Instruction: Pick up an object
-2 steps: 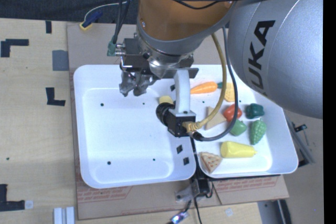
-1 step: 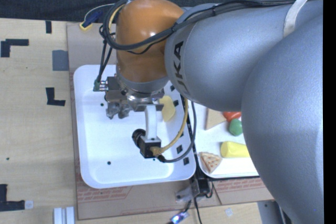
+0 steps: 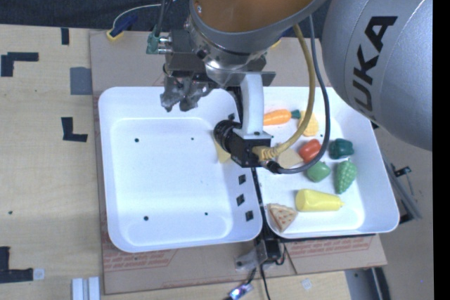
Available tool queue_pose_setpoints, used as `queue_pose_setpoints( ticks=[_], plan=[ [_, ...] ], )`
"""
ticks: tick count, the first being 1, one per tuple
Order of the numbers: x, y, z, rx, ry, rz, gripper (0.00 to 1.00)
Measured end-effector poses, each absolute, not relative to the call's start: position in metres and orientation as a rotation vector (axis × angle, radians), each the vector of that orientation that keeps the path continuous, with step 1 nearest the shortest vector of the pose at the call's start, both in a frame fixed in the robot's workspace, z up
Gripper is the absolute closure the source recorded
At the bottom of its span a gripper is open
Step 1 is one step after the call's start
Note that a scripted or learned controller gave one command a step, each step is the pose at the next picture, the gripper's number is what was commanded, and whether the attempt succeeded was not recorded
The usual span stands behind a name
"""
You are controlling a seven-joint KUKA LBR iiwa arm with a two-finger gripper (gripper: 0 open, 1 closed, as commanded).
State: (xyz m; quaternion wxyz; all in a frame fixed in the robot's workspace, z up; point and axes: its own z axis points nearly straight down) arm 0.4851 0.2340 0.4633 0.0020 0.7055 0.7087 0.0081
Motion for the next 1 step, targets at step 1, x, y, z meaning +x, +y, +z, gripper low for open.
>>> queue_pose_setpoints(
  ticks=[1],
  plan=[
    [0.4804, 0.2321, 0.2615, 2.225, 2.227, -0.031, 1.00]
  ],
)
